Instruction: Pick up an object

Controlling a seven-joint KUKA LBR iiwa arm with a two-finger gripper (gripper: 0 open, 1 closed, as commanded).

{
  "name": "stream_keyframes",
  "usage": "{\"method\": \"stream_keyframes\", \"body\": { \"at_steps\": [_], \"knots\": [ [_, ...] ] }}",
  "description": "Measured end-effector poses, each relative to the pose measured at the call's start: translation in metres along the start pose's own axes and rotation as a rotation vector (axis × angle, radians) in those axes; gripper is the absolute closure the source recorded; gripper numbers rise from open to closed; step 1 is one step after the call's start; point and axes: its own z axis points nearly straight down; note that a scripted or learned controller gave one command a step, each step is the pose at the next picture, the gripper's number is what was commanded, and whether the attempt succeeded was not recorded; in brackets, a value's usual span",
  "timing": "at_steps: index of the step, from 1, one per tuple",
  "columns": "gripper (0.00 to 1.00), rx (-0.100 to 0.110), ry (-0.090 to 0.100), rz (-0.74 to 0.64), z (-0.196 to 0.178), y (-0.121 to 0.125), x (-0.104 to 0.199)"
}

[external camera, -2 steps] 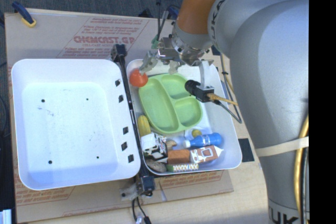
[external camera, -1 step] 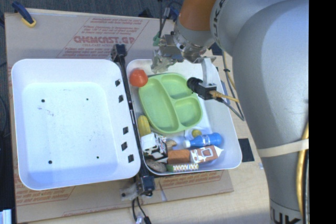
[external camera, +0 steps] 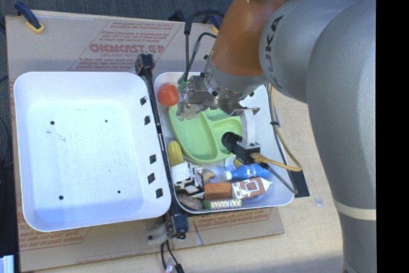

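The grey arm point(external camera: 319, 61) hung over the right bin point(external camera: 284, 192), its gripper point(external camera: 192, 102) low at the bin's far-left corner, by a red ball point(external camera: 168, 95) and a green tray point(external camera: 204, 134). Whether it gripped anything could not be told. Clutter crowded the near edge: a yellow corn cob point(external camera: 174, 151), a blue bottle point(external camera: 250, 171). The ball would likely roll off; the tray's rim might snag.

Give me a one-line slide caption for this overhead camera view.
Robot arm reaches into the cluttered right bin, above a green tray.
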Motion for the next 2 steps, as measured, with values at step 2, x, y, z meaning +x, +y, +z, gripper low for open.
{"method": "stream_keyframes", "body": {
  "at_steps": [2],
  "knots": [
    [1.00, -0.001, 0.000, 0.001, 0.032, -0.013, -0.031]
  ]
}}
